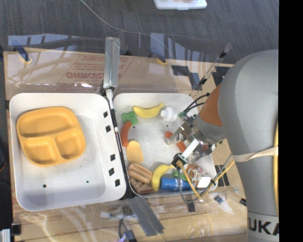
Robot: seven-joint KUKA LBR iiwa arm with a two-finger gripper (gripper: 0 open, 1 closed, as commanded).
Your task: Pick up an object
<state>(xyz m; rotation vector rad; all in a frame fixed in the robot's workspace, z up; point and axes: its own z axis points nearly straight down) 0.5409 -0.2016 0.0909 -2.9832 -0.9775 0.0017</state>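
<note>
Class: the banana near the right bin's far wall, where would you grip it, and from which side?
Grip the banana across its thick middle, coming straight down from above. It lies flat with bare bin floor along its near side, while a white thing crowds its right end.

The right wall of the right bin (154, 142) is covered by the arm (251, 104), a white thing (180, 4) is cut off by the top edge, the blue bottle (171, 184) is partly hidden by a banana (161, 172), and an orange piece (169, 136) is too small to be named.
</note>
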